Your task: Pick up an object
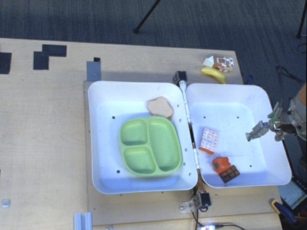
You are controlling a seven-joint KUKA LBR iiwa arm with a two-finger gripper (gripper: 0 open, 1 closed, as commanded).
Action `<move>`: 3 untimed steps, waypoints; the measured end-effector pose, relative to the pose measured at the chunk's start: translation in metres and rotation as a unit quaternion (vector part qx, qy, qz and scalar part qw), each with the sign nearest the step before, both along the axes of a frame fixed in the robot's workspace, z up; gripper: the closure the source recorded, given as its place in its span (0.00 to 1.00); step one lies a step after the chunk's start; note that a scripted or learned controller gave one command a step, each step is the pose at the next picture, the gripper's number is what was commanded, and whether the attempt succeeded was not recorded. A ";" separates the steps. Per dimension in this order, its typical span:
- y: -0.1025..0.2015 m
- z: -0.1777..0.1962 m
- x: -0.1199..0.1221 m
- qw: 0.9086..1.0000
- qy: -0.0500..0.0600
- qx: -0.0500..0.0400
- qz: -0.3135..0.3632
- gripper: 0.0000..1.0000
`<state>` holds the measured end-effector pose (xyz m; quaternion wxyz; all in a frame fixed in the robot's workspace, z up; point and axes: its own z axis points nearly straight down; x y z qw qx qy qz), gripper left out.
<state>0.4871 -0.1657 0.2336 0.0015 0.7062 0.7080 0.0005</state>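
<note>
A pale wooden bench [43,128] under dark carpet carries 2 glossy white bins. The left bin [103,143] holds a smooth green 3-compartment plate [149,145] with a tan bread slice [160,108] at its 12 o'clock. In the right bin [240,104] a flat printed card [208,140] runs its long axis 12 to 6; a round orange toy [220,164] touches a brown block [229,173]. The gripper [263,129] hovers at the bin's 3 o'clock, fingers spread, pinching nothing.

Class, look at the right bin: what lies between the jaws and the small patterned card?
Bare white bin floor separates the gripper from the patterned card in the camera view.
</note>
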 end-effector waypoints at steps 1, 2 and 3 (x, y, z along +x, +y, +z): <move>-0.037 -0.038 0.000 1.000 0.000 0.000 0.000 0.00; 0.054 -0.093 0.000 1.000 0.001 0.002 0.001 0.00; 0.073 -0.147 0.001 1.000 -0.001 0.000 0.000 0.00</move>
